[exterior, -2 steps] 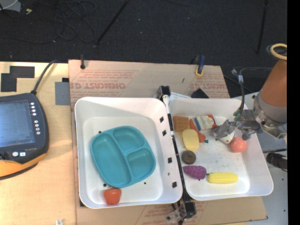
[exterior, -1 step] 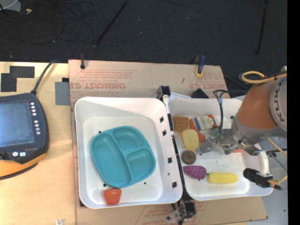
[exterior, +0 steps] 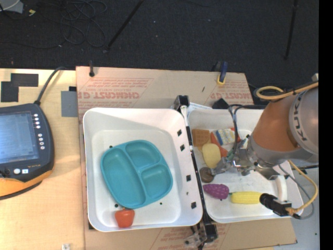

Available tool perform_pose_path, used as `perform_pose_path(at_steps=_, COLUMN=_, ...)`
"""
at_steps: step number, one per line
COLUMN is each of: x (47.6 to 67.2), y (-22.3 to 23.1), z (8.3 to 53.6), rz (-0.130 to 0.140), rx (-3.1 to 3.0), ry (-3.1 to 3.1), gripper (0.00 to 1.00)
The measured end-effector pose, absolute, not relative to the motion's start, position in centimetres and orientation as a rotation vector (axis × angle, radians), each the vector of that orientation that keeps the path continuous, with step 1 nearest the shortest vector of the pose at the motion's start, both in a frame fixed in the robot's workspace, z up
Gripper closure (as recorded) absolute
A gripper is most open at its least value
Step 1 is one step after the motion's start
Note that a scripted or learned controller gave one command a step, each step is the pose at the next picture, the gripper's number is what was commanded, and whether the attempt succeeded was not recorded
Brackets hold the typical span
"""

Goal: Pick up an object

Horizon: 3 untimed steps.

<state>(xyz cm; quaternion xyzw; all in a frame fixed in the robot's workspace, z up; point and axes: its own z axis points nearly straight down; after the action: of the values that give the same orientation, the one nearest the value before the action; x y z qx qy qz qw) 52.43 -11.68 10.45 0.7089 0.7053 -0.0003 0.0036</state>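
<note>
Smooth yellow corn [exterior: 245, 197], bumpy purple piece [exterior: 216, 191], perhaps grapes.

Dark carpeted floor [exterior: 166, 30] along the top, strewn with black cables [exterior: 78, 14]. Wooden surface [exterior: 41, 207] at left, bearing a control pendant [exterior: 23, 139] with lit screen. Printed cardboard sheet [exterior: 156, 90] laid flat on the surface. Even overhead light.
</note>
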Motion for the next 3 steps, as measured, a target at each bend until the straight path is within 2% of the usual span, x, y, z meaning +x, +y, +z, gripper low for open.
perform_pose_path(at_steps=1, x=52.3, y=-11.5, z=11.3, rz=-0.002, rx=2.230, ry=2.214, gripper=1.00)
perform_pose_path(at_steps=2, x=52.4, y=-5.0, z=19.2, rz=0.006, rx=2.214, ry=2.228, gripper=1.00)
perform_pose_path(at_steps=3, x=52.3, y=-5.4, z=19.7, rz=-0.004, rx=2.225, ry=2.225, gripper=1.00)
